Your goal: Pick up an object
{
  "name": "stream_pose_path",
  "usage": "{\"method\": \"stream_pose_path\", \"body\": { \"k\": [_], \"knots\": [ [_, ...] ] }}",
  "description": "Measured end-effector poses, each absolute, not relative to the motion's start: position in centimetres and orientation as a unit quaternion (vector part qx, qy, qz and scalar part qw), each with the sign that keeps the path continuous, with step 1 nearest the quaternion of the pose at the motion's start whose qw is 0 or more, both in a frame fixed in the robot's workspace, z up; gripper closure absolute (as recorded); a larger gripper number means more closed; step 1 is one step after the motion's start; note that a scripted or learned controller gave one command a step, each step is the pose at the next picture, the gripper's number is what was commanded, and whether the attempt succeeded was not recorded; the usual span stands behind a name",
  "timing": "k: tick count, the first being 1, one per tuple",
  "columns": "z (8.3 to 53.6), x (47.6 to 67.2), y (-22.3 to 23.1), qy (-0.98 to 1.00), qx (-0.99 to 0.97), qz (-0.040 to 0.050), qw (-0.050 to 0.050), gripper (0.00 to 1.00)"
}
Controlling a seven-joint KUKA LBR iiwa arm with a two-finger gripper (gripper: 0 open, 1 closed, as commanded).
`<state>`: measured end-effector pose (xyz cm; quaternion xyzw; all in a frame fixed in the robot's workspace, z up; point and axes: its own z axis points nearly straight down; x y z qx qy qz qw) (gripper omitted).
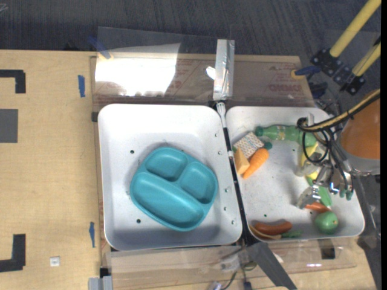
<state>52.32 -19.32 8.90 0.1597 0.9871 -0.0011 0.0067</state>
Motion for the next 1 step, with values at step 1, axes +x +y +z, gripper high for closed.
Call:
{"method": "stream_pose_path", "body": {
  "k": [1],
  "knots": [
    [10.14, 52.55, -19.26, 0.987, 0.16, -0.0009, 0.011, 1.0]
  ]
}}
